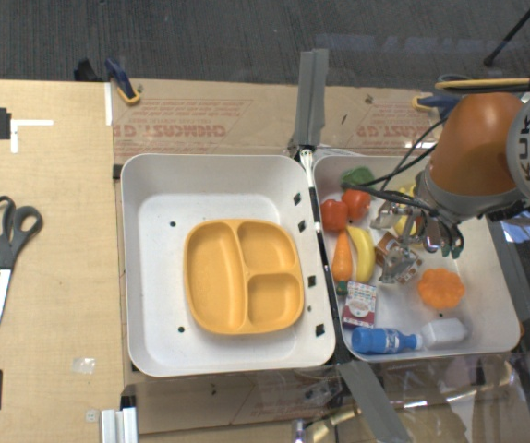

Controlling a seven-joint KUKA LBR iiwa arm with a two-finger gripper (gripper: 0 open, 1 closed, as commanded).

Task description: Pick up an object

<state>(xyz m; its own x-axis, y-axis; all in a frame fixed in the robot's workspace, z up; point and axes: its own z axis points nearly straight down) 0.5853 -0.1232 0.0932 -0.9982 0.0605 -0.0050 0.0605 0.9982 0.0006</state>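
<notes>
Metal claw [402, 252] hangs low in the right bin [496, 326]; whether it grips anything, I cannot tell. At its nine o'clock lies the banana [364, 250], touching the carrot [342, 257]. Best descend straight, centred on one piece.

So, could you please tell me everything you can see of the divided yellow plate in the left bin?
The yellow plate is a rounded-square tray that looks like smooth plastic, moulded into three compartments: one long one on its left and two smaller ones stacked on its right, with raised ridges between them. It lies flat and upright, roughly in the middle of the left white bin, resting on the bin floor. Nothing sits in any compartment, and it touches neither the bin's walls nor the gripper, which is over the right bin.
</notes>
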